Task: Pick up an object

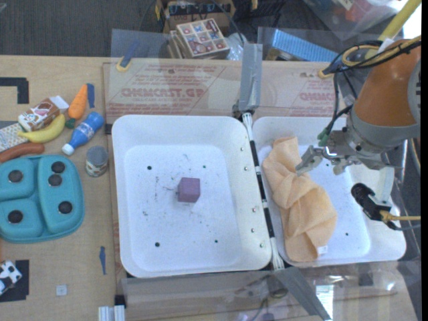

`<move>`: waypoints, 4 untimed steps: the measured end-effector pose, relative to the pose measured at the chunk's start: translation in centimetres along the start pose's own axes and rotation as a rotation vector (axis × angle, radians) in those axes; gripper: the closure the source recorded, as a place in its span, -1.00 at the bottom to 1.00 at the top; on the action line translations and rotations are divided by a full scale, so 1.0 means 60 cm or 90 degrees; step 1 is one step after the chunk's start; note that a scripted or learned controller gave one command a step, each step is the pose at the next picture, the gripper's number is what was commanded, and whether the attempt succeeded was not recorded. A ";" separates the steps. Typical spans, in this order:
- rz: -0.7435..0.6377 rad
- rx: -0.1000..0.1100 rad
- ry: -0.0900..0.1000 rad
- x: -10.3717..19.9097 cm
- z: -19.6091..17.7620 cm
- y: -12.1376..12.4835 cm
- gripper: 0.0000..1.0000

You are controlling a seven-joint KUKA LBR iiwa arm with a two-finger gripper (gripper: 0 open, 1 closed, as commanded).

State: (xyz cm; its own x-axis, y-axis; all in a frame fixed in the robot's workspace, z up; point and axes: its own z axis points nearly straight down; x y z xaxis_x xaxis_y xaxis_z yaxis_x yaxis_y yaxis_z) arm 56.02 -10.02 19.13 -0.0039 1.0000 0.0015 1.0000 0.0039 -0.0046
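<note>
While the fingers hang over the right bin, spread open with nothing between them, the cloth sits crumpled just to their left and below. Way further left of them, the purple cube sits in the left bin.

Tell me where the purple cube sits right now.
The purple cube lies near the middle of the left bin, alone on its floor, well left of the orange cloth in the right bin.
</note>
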 end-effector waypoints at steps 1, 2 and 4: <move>-0.206 -0.009 -0.001 -0.059 0.169 -0.022 -1.00; -0.120 -0.013 -0.003 -0.009 0.167 0.105 -1.00; -0.180 -0.008 -0.001 -0.002 0.152 0.186 1.00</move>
State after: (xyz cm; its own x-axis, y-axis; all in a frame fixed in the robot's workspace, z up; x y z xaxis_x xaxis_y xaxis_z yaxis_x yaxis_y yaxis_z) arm 67.11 -10.09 9.93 -0.2821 0.9594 -0.0012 0.9594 0.2821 0.0079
